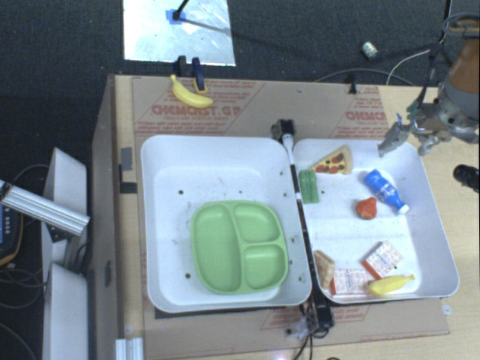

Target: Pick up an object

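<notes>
Gripper [409, 135] hangs at the frame's upper right, over the right white bin's [433, 201] top edge, 2 fingers spread and gripping nothing. Blue plastic bottle [385, 189] and red toy strawberry [366, 208] lie below-left, untouched. Picking appears not begun.

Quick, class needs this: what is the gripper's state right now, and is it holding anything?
Gripper: open, holding nothing, above the top right corner of the right bin.
</notes>
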You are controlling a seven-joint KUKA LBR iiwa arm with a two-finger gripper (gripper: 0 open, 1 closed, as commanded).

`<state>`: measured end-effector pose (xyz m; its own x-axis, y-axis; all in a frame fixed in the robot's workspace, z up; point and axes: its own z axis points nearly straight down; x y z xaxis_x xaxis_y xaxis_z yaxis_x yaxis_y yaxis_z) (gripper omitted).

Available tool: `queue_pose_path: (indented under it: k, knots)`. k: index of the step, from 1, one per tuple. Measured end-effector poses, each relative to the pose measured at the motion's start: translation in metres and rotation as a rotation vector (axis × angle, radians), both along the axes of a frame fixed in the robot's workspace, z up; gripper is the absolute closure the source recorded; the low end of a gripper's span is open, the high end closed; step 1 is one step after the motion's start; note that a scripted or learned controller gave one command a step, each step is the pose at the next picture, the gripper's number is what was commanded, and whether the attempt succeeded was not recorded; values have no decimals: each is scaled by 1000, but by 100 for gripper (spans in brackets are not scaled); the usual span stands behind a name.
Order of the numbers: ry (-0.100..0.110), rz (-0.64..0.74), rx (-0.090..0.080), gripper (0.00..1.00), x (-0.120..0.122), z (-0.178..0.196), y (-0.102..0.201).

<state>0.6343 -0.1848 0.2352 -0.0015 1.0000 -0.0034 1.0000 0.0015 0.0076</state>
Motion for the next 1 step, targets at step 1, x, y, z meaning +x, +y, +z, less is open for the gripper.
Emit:
queue_pose_path:
  k: [1]
  knots:
    - [5,-1,2,0,2,-151,-22]
